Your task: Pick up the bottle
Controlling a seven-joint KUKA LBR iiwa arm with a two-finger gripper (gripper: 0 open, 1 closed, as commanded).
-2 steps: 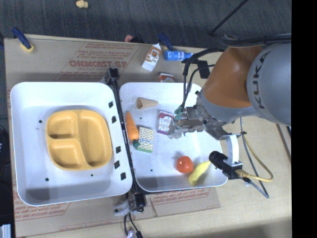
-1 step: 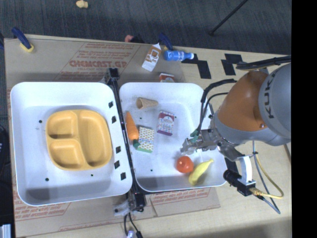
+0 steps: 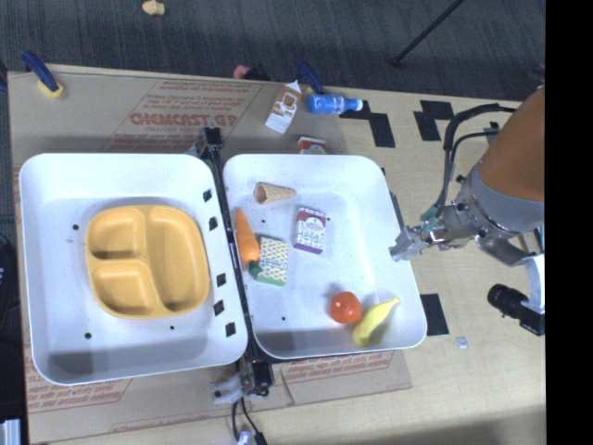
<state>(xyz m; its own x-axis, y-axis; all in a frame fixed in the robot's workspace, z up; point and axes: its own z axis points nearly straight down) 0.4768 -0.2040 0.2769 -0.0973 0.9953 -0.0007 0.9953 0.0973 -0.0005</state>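
The bottle (image 3: 330,105) is small and blue with a pale cap. It lies on its side on the bench behind the right bin (image 3: 389,193), outside both bins. My gripper (image 3: 406,246) hangs just past that bin's right rim, well in front of the bottle and to its right. Nothing shows in the gripper.
The right bin holds a cone (image 3: 273,192), a carrot (image 3: 246,236), a purple packet (image 3: 311,230), a checkered packet (image 3: 271,260), a tomato (image 3: 346,307) and a banana (image 3: 374,321). A yellow divided plate (image 3: 148,258) lies in the left bin. A small carton (image 3: 283,108) lies left of the bottle.
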